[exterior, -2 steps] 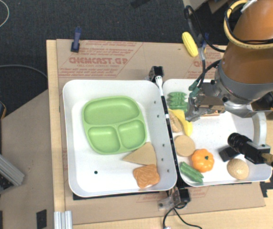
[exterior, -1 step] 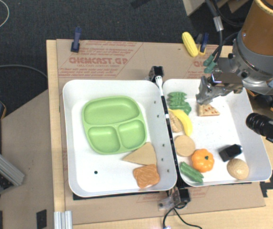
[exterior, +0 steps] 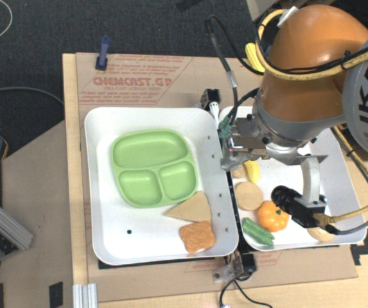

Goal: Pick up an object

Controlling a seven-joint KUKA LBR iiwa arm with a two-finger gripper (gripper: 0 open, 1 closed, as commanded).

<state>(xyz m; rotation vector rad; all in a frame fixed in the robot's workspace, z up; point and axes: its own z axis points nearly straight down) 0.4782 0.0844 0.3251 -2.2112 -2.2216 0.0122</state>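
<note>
The gripper (exterior: 245, 147) hangs low over the right bin (exterior: 345, 172), close to that bin's left wall, with the grey and orange arm (exterior: 312, 56) covering most of it from above. From this angle I cannot tell whether it is spread or pressed together, and nothing can be seen held in it.

A yellow piece (exterior: 252, 171) lies just below the gripper in the view, on the bin floor, with its upper end hidden under the wrist. A step further from the gripper on the same side sits a round tan disc (exterior: 248, 196), touching or nearly touching the yellow piece. Beyond the disc, and slightly to the right, is an orange toy fruit (exterior: 273, 217) with a green stem. A green pod (exterior: 257, 231) lies against it at the bin's near edge.

To the left of the gripper, across the two bin walls, is the left bin (exterior: 100, 191). A green divided plate (exterior: 153, 167) lies there, well apart from the gripper. A tan wedge (exterior: 190, 208) touches the plate's lower right corner, and an orange block (exterior: 197, 236) lies just beside the wedge, further from the gripper.
</note>
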